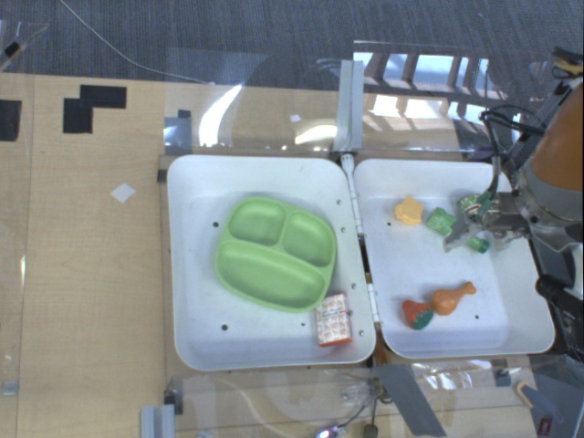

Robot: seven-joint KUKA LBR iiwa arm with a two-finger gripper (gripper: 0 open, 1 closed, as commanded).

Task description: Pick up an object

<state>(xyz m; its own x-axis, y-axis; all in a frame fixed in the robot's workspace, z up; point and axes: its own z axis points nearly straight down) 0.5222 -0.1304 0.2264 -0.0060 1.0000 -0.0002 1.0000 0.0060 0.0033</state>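
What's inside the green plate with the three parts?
Nothing lies in the green plate; all three sections show bare. A small box sits beside its lower right edge, in the left bin. What's underneath the plate is covered.

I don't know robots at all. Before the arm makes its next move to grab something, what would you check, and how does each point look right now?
1. End effector is over the right bin: ok.
2. A target lies close by: the green block sits just beside it: ok.
3. Whether its fingers are open or shut: cannot tell.
4. Whether something is already held: green bits show at the tip, but blurred: cannot tell.
5. Neighbours leave room: the yellow piece lies very near the green block: not ok.
6. Other choices lie apart: orange drumstick and red strawberry touch each other: not ok.
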